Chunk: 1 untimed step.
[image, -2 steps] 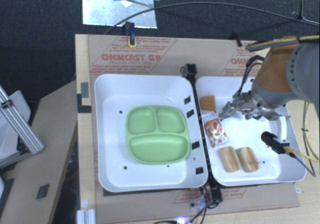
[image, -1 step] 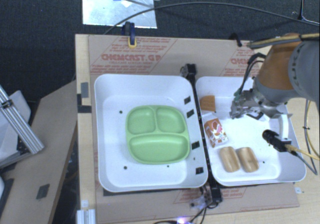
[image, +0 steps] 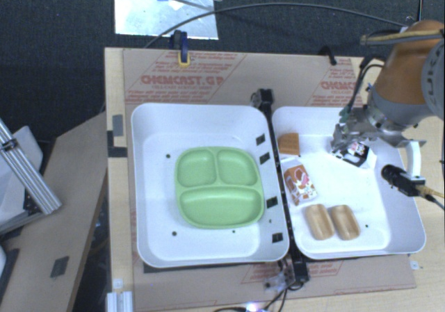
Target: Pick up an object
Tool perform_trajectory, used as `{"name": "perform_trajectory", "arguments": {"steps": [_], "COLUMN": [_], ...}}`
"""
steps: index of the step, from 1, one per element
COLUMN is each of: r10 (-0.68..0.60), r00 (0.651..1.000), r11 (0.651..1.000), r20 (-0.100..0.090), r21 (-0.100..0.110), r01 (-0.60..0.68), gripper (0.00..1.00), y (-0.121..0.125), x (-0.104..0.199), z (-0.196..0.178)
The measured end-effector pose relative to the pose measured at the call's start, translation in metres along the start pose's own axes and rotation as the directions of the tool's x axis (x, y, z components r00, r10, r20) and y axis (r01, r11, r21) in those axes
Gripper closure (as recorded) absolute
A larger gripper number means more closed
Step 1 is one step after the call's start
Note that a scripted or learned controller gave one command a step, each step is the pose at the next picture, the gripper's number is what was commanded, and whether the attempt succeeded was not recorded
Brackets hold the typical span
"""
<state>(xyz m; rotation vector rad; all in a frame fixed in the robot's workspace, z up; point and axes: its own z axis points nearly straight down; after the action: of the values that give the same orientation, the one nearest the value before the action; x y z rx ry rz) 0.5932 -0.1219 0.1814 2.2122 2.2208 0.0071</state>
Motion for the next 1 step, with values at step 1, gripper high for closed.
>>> {"name": "perform_trajectory", "arguments": {"steps": [1], "r10": [-0.001], "r00": [1.0], "r11": [1.0], "r20": [0.0], "r21": [0.002], "r01": [0.001], "gripper": [1.0], "y": [-0.0038], "x": [0.0002], "z": [-0.0457]}}
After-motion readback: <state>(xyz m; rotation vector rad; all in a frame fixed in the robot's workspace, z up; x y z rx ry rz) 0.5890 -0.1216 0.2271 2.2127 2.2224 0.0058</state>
